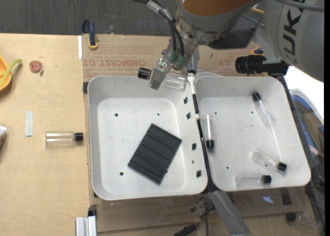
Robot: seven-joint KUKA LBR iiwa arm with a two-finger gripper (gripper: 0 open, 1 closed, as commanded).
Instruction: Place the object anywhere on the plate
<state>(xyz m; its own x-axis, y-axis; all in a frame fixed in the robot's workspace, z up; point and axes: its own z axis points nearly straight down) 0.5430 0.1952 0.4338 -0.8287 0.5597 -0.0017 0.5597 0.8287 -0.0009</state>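
Now the gripper hangs well past the far side of the plate, over the back rim of the left bin. Its fingers are clamped on a bottle. The bottle is clear with a black cap. It hangs on a slant, with the cap pointing away from the arm. It is well apart from the plate and does not touch it.

The plate is black with ridges across it. It lies flat on the floor of the left bin, turned at a slant.

Right of the plate is the right bin. Four other bottles lie in it, all clear with black caps. One bottle is nearest the plate, just past the wall between the bins. A second bottle lies far to the right of the plate and farther back. A third bottle and a fourth bottle lie far to the right of the plate, near the front.

Left of the plate, outside the bin, a lone bottle lies on its side on the counter. Its cap points toward the plate. Farther left of the plate lies a small white strip.
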